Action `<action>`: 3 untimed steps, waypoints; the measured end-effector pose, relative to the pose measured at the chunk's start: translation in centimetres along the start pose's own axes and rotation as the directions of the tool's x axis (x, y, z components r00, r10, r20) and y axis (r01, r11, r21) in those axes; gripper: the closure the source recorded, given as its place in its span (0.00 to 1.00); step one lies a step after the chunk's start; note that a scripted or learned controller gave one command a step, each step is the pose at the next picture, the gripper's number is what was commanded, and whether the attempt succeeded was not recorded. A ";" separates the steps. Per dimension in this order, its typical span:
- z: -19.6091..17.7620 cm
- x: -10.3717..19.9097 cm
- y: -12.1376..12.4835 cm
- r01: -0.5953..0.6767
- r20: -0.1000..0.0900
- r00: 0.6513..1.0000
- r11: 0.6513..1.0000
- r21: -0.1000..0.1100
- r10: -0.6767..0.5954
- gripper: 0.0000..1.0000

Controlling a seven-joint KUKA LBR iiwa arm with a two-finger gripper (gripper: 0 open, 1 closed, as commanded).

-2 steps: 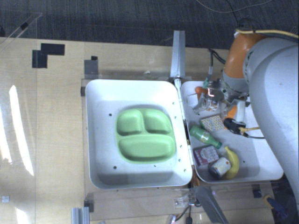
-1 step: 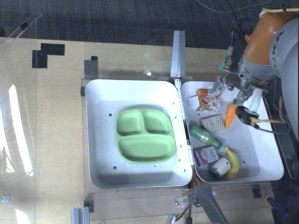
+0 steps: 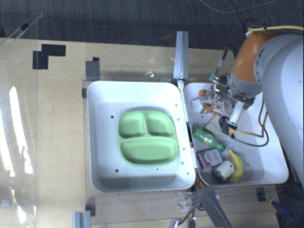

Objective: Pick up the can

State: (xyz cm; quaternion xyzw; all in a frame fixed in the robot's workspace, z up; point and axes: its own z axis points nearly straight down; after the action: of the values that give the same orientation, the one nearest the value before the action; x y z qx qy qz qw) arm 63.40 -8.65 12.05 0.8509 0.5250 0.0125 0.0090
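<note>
Camera view: both white bins seen from above at a slant, on a pale wooden bench [image 3: 47, 151]
Left bin [image 3: 95, 127]: holds a green divided tray [image 3: 148, 137], lying flat near the middle of the bin
Right bin [image 3: 273, 172]: holds a cluster of small things along its left half
Can [image 3: 220, 171]: in the right bin, close to the near wall and toward the near-left corner
Can's neighbours: the banana [image 3: 236, 164] curves around its right side, touching or just beside it; the purple packet [image 3: 207, 156] is just to its left
Can's long axis: it seems to be tipped rather than upright, the axis running from lower left to upper right in the view, the paler end toward the upper right and the dark body toward the lower left; it is small, so this is uncertain
Green bottle [image 3: 208, 137]: lying on its side beyond the purple packet, slanting from upper left to lower right
Orange-brown wrapper [image 3: 209, 107]: in the far part of the right bin
Arm [image 3: 280, 80]: grey, reaching in from the right, with the orange band [image 3: 247, 56] above the wrist
Gripper [image 3: 221, 96]: over the far part of the right bin, by the orange-brown wrapper, well apart from the can
Gripper's state: whether it is open or closed, and whether it has hold of anything, cannot be told
</note>
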 end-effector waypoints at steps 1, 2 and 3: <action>1.2 -2.0 1.1 -0.040 -0.016 0.999 0.999 -0.014 0.040 0.00; -2.4 -3.2 1.3 0.090 0.009 0.996 0.996 0.028 -0.090 0.00; 0.3 -2.9 0.5 0.004 0.002 1.000 1.000 0.004 -0.004 0.00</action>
State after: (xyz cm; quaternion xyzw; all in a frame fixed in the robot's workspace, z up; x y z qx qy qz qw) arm 62.50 -11.49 11.68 0.8499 0.5268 0.0106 0.0076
